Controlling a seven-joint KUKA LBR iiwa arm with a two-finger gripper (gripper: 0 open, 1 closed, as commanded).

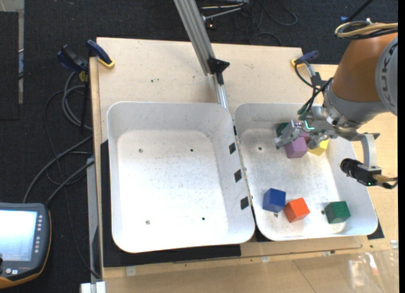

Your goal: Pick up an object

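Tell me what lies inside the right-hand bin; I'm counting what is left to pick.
The right bin holds a blue block, an orange block, a green block, a purple block and a yellow piece. The gripper covers whatever lies beneath it.

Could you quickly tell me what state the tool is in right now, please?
Tool: down in the right bin at the purple block, beside a yellow block; whether it is open, closed or holding anything cannot be told.
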